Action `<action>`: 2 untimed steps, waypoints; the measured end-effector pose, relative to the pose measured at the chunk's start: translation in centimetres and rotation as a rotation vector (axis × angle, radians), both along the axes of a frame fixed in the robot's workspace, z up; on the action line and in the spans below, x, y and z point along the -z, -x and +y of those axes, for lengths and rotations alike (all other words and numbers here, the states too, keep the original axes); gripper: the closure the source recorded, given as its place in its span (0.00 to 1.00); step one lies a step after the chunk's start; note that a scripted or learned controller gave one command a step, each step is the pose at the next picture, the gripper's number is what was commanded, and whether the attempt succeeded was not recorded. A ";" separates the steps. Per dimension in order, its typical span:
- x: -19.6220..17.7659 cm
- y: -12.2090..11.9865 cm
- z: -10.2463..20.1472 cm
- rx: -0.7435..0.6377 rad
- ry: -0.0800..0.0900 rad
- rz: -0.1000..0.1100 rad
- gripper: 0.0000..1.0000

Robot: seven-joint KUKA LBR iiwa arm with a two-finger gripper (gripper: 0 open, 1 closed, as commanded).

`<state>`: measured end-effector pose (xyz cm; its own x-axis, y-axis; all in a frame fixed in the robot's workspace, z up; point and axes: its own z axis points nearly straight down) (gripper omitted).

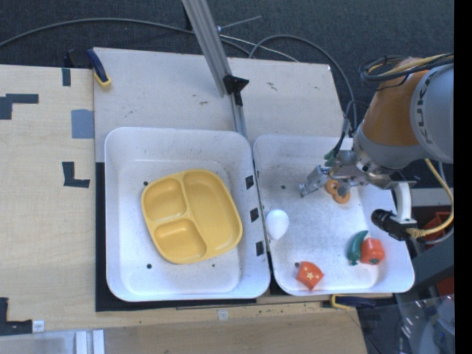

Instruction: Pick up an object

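My gripper [328, 181] hangs low over the upper part of the right bin [295, 153]. A small orange ring-shaped object [340, 192] lies right beside or under it; I cannot tell whether they touch. Lower in the same bin are a white egg-shaped object [277, 223] by the left wall, an orange-red block [310, 274] near the front wall, and a red pepper with a green stem [366, 249] at the front right.
The left bin [122, 198] holds a yellow three-compartment plate [192, 215]. A grey pole [210, 35] slants in from the top, ending at the bins' shared wall. Cables loop behind the bins.
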<state>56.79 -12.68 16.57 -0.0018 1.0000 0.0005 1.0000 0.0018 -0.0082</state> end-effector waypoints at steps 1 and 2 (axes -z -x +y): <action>4.5 0.5 0.3 0.000 0.000 -0.002 0.00; 7.7 0.5 0.3 0.000 0.002 -0.008 0.00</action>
<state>56.33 -12.36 8.86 -0.0016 1.0000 -0.0015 1.0000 0.0016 -0.0006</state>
